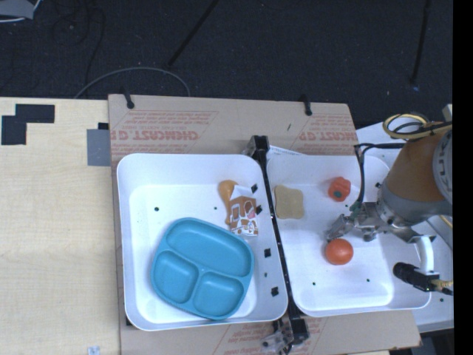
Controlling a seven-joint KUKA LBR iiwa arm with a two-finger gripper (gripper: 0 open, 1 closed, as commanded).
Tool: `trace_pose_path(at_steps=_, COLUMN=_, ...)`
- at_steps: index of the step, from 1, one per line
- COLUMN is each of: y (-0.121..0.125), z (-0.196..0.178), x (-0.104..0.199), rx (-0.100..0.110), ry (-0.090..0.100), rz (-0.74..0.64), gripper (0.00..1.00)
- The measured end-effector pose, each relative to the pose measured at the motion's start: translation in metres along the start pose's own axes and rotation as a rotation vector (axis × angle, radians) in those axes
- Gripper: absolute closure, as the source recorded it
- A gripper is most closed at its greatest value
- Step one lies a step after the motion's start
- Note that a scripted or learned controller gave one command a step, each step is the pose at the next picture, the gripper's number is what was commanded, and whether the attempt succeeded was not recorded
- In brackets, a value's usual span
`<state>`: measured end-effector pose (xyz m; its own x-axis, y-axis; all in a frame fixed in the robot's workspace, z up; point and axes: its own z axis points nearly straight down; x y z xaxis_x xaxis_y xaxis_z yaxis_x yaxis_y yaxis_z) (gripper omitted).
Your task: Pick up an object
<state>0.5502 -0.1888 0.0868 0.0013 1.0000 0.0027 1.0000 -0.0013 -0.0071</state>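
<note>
Tomato-like red ball (339,251), smooth and round, lies on the floor of the right white bin (369,294), toward its middle. The gripper (341,230) is low over that bin, its metal fingertips just above and beside the ball; whether they are spread or closed cannot be made out, and nothing is seen between them. A second smaller red-orange fruit shape (339,188) with a green spot sits nearer the far wall. A flat tan slab (289,202), bread-like, lies by the divider. The left white bin (140,198) holds a glossy blue three-compartment plate (201,268), a printed crumpled wrapper (242,217) and an orange piece (227,190) touching it.
</note>
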Motion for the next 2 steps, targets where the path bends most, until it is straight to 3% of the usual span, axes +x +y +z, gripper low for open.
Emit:
trace_pose_path(at_steps=1, y=0.000, z=-0.013, x=-0.001, rx=-0.002, ry=-0.001, rz=0.003, gripper=1.00)
trace_pose_path(at_steps=2, y=0.003, z=-0.076, x=-0.005, rx=-0.010, ry=-0.004, rz=-0.003, gripper=1.00)
